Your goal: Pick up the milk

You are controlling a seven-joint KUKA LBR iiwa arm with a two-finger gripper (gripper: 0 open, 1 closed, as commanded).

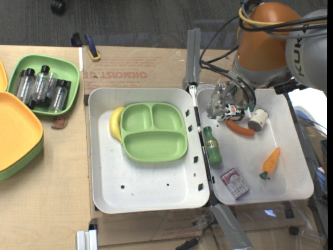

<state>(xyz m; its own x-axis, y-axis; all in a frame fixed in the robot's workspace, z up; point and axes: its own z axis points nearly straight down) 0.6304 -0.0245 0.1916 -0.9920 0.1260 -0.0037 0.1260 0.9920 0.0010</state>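
Note:
The milk (235, 184) is a small pink and white carton lying flat near the front edge of the right bin (299, 165). My gripper (225, 102) hangs over the back left part of that bin, under the orange wrist band. It is well behind the carton, with nothing seen in its grasp. Just in front of the gripper lies a red sausage (240, 128).
In the right bin also lie a green bottle (211, 146) by the left wall, a carrot (271, 162) and a white cylinder (257, 119). The left bin (104, 181) holds a green divided plate (154, 131) and a yellow banana (115, 123). A green tray of vials (44, 85) sits far left.

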